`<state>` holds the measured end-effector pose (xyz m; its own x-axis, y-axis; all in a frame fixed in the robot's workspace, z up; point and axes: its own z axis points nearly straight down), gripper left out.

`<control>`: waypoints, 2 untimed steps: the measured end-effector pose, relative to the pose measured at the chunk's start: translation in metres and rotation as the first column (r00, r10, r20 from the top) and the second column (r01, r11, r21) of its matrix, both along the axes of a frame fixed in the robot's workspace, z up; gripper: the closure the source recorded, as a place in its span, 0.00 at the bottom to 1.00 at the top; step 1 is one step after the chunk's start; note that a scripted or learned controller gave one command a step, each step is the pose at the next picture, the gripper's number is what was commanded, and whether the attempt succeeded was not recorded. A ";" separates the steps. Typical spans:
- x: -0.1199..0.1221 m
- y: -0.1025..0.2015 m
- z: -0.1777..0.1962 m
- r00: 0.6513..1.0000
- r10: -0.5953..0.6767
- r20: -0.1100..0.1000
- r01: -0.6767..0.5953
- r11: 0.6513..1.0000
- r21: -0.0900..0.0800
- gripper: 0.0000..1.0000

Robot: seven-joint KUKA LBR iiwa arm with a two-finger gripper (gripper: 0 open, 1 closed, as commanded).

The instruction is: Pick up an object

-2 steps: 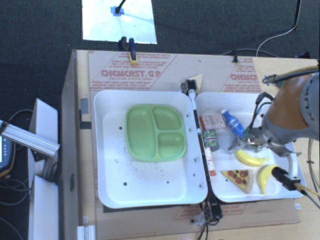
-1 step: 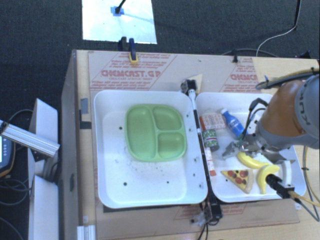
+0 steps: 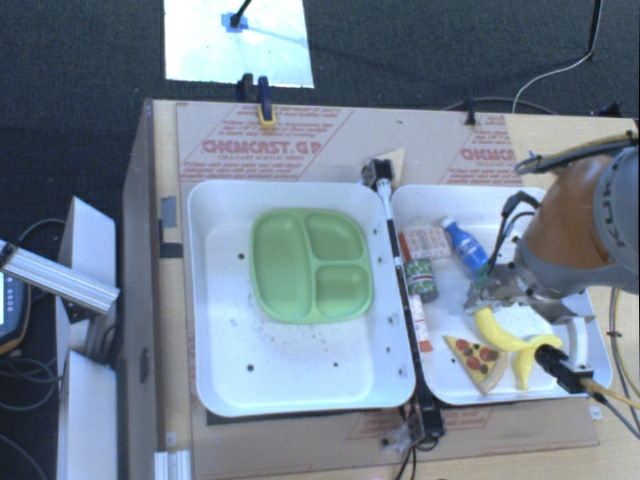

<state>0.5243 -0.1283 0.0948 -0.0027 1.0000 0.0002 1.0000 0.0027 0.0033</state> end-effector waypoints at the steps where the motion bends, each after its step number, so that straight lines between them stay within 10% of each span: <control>1: -0.009 0.087 0.090 1.000 0.001 0.000 -0.001 1.000 0.001 1.00; 2: -0.009 0.086 0.090 1.000 0.000 -0.001 0.000 1.000 0.000 0.00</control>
